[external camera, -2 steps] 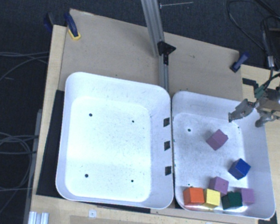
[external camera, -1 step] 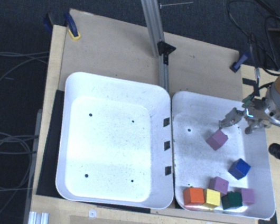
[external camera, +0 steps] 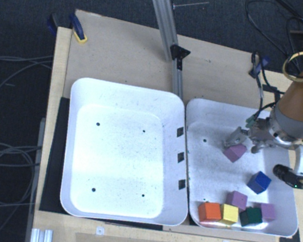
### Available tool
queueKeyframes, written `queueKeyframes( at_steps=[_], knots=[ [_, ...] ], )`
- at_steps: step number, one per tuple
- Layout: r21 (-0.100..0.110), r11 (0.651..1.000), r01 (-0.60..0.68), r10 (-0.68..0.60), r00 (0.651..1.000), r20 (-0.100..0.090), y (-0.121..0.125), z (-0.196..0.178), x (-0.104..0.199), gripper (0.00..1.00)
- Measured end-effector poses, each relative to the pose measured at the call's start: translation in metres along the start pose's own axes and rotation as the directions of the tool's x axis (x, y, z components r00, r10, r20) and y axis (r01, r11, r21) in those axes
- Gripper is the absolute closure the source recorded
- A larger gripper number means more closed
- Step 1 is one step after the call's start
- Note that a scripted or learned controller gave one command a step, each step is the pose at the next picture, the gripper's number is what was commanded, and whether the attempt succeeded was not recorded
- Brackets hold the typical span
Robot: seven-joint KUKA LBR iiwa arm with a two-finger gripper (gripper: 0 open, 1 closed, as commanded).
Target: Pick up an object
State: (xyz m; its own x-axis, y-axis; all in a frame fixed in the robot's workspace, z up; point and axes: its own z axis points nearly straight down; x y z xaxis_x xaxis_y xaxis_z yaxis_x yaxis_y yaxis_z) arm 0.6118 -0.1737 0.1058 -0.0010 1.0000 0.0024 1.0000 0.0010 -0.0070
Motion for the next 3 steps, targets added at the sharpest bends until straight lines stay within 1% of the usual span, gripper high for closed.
queueKeyframes(
  at_steps=[1, 2, 3],
  knots=[
    [-0.01, 1.0, 0.0, 0.0, 1.0, 0.002, 0.003, -0.016, 0.0, 1.0],
    [-0.016, 1.0, 0.001, -0.001, 1.0, 0.005, 0.013, -0.077, -0.002, 1.0],
    [-0.017, 1.0, 0.001, -0.001, 1.0, 0.005, 0.015, -0.143, -0.001, 1.0]
  ],
)
